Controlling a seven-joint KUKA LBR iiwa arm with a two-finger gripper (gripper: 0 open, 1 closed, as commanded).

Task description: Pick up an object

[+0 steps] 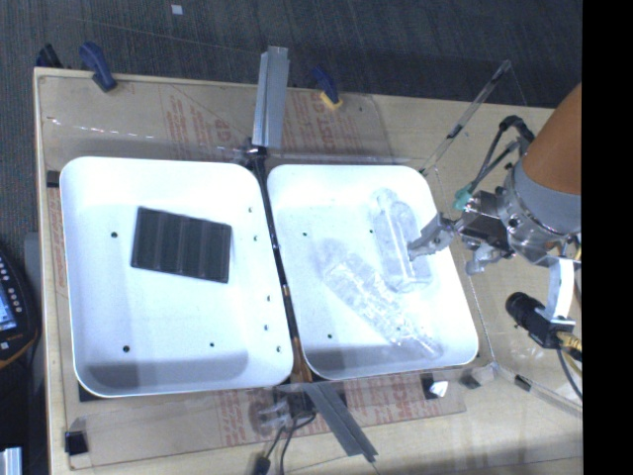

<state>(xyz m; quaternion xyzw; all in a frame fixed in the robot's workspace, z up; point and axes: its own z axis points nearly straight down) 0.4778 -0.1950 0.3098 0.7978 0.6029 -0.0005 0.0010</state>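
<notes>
A clear plastic bottle lies in the right bin, toward its far right part, lengthwise from far to near. Just left and nearer lies a second transparent item, a crinkled clear plastic wrapper, reaching toward the bin's near right corner. The jaws sit at the bottle's right side, by the bin's right rim; whether they are apart or together cannot be told. A dark ribbed rectangular pad lies flat in the left bin. Both bins rest on the table.

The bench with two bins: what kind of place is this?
Probably a robotics lab test bench: two white bins fixed side by side, blue clamps on the board, and a robot arm reaching in.
</notes>
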